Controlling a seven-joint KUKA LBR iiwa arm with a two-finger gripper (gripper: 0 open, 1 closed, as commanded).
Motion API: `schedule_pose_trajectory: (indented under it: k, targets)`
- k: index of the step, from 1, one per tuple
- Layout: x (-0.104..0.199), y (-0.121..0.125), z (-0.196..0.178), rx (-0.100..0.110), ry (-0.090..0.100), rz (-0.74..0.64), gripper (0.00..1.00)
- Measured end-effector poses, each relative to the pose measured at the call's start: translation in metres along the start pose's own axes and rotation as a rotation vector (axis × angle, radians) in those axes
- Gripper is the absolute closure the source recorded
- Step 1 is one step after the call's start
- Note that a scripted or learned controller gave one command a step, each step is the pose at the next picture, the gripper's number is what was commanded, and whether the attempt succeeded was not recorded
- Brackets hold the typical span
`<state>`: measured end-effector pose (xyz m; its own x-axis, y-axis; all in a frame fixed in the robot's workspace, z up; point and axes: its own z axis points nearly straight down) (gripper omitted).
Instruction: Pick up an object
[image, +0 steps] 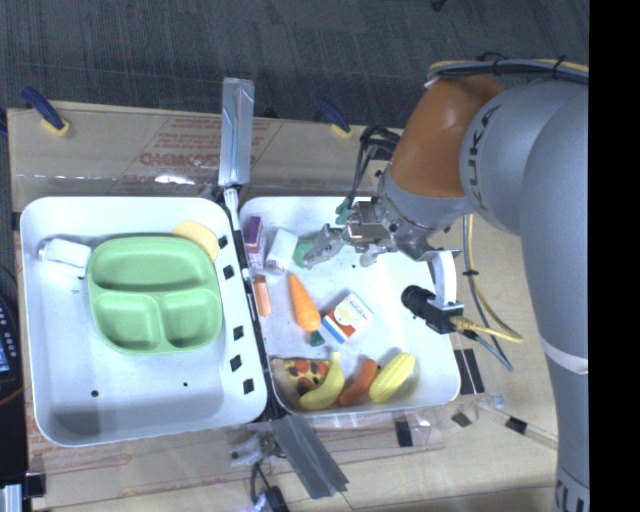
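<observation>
My gripper (312, 249) hangs over the upper middle of the right bin (425, 390), reaching in from the right and pointing left. A small white block (283, 247) lies just left of its tip, and I cannot tell whether they touch. Below it lies an orange carrot (303, 301) with a green end. A white and orange carton (347, 316) sits to the carrot's right. Along the front wall lie a pizza slice (303, 372), a banana (326, 388), a red-orange piece (360, 381) and a yellow corn cob (392, 376).
A purple item (254, 236) and an orange stick (262, 297) lie by the right bin's left wall. The left bin (60, 400) holds a green divided tray (155, 293), a yellow object (198, 236) and a white piece (65, 252).
</observation>
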<state>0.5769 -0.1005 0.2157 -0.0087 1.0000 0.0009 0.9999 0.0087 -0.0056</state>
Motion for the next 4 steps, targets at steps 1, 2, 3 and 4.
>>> schedule_pose_trajectory:
  k: [1,2,3,4]
  targets:
    - [-0.007,-0.015,0.099,0.004,0.000,0.085,0.00]
    - [-0.006,-0.015,0.124,-0.003,0.000,-0.012,0.00]
    - [0.036,-0.031,0.024,-0.003,-0.001,0.141,0.00]
    - [0.010,-0.017,0.125,-0.001,-0.001,0.173,0.00]
